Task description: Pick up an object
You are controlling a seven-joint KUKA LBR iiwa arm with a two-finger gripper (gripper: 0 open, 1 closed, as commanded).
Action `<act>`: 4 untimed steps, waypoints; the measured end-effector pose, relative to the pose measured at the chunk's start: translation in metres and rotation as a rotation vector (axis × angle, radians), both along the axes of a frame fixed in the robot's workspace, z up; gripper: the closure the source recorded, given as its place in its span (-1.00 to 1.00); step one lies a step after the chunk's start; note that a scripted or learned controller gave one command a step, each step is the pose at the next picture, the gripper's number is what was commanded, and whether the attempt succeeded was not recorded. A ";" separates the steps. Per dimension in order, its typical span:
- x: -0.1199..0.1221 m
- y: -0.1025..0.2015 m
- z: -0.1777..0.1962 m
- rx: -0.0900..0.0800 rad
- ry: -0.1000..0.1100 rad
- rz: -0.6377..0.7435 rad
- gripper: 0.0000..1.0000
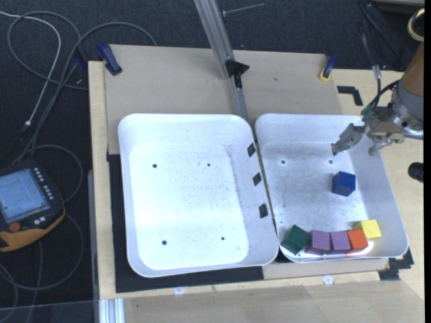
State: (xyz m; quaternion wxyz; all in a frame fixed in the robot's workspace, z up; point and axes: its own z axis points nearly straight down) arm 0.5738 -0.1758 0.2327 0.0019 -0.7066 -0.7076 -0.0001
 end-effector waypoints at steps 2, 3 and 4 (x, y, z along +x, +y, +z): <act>0.010 -0.026 -0.133 -0.003 -0.006 0.002 -1.00; -0.028 0.014 -0.133 0.001 0.002 0.001 -1.00; -0.048 0.033 -0.133 0.000 0.002 0.000 -1.00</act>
